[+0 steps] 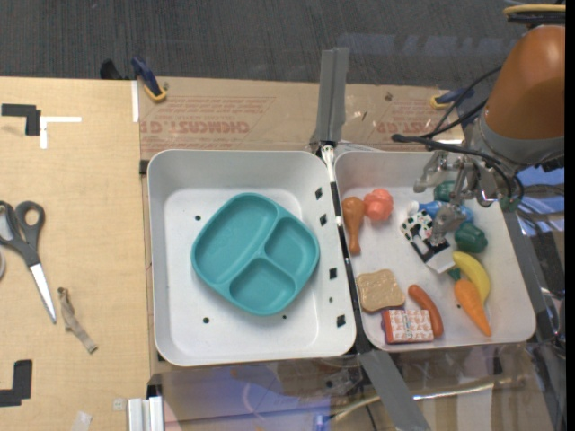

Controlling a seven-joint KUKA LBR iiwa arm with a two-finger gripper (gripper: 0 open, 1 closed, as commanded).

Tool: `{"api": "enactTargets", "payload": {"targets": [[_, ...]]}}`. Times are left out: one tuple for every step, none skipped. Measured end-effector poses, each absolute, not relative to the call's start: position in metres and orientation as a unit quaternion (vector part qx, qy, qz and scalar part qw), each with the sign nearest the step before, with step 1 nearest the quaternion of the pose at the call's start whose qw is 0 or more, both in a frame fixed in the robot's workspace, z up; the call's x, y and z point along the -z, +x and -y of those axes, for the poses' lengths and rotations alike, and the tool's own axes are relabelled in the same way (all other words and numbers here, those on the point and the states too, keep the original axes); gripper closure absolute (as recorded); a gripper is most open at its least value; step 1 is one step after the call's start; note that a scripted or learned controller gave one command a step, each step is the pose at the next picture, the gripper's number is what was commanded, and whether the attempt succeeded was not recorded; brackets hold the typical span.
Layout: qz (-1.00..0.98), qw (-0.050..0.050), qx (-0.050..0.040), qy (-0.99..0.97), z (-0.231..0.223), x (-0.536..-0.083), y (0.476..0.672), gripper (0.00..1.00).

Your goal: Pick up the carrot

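Observation:
The carrot [473,306] is orange with a green top. It lies at the near right of the right bin [521,330], pointing toward the front rim, just below a yellow banana [474,273]. My gripper [444,226] hangs over the middle of that bin, up and to the left of the carrot and well apart from it. It sits over a black-and-white spotted toy [415,228] and a blue item [429,209]. Nothing shows as held.
A green pepper [470,237], drumstick [354,219], orange-red ball [379,204], bread slice [381,289], sausage [426,303] and red packet [409,327] share the right bin. The left bin [171,268] holds a teal divided plate [257,253]. Scissors [29,241] lie far left.

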State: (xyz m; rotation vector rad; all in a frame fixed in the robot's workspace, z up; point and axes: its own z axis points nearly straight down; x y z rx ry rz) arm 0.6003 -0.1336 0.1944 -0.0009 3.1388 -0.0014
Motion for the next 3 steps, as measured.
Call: {"api": "enactTargets", "payload": {"targets": [[-0.996,0.002,0.0002,-0.086,0.202,-0.156,0.542,0.00],[-0.998,0.021,0.0069,-0.062,0.196,-0.110,0.536,0.00],[-0.998,0.005,0.0014,-0.056,0.208,-0.095,0.489,0.00]]}}
